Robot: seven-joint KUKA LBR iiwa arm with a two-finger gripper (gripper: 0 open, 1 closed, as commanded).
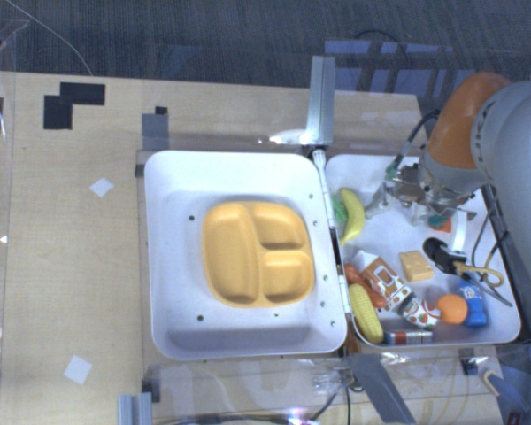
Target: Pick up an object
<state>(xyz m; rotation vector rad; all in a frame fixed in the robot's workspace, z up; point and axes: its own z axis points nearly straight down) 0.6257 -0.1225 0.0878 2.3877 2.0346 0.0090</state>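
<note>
My gripper point(421, 207) hangs low over the back of the right bin point(504, 330), under the orange-banded wrist. Nothing shows between its fingers. A yellow banana point(352, 212) with a green item point(340, 209) beside it lies just left of the gripper, against the bin's left wall. Nearer the front lie a tan square point(415, 265), a red-and-white box point(385, 279), a corn cob point(365, 312), an orange point(452, 308), a blue item point(473, 306) and a red marker point(409, 336).
The left bin point(173, 326) holds a yellow divided plate point(257, 252) at its middle. A metal post point(321, 104) stands behind the wall between the bins. The grey arm fills the right edge above the right bin.
</note>
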